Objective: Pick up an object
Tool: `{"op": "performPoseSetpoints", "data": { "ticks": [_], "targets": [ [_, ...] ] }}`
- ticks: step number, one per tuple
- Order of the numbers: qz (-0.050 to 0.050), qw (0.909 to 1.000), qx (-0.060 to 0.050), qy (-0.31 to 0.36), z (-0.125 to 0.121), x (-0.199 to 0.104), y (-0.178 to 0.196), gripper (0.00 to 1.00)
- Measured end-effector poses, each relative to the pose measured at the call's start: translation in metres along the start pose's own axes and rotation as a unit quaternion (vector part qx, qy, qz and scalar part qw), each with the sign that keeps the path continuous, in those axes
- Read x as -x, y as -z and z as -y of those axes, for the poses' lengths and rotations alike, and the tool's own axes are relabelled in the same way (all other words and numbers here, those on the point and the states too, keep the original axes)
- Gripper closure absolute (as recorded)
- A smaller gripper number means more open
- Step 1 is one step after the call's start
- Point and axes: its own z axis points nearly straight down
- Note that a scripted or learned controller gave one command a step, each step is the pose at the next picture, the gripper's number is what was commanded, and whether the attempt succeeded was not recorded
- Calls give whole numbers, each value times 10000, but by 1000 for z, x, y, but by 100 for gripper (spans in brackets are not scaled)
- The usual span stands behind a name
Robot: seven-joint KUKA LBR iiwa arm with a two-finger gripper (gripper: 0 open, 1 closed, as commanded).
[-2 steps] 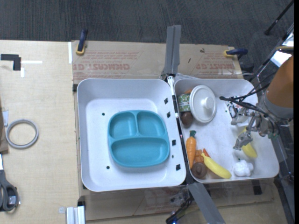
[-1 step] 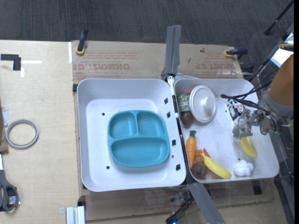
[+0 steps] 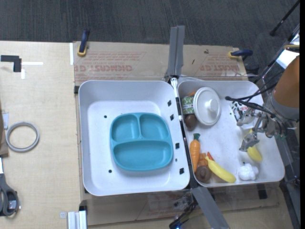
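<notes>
My pincer (image 3: 248, 143) hangs low at the right of the frame over the right bin (image 3: 224, 128), its fingers apart and grasping nothing, tips just above one small yellow piece (image 3: 255, 154). Around it I count one white lid (image 3: 207, 106), one carrot (image 3: 194, 149), one banana (image 3: 220, 171) and one white ball (image 3: 247, 172) (lower right corner). The left bin (image 3: 90, 142) holds one blue divided plate (image 3: 141, 141), with three compartments.

Bright, even overhead light; both white bins (image 3: 90, 142) glare near blown-out beside the sharp teal divided plate (image 3: 141, 141), which casts almost no shadow. Right of the plate, the arm's orange band (image 3: 288, 87) is soft (slightly out of focus), the floor beyond dim
</notes>
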Motion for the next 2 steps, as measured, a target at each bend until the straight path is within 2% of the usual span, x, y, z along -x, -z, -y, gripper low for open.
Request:
{"op": "performPoseSetpoints", "data": {
  "ticks": [1,2],
  "targets": [
    [-40,9981,5,-611,7,-8,-19,0],
    [-15,9982,0,-598,7,-7,-9,100]
  ]
}}
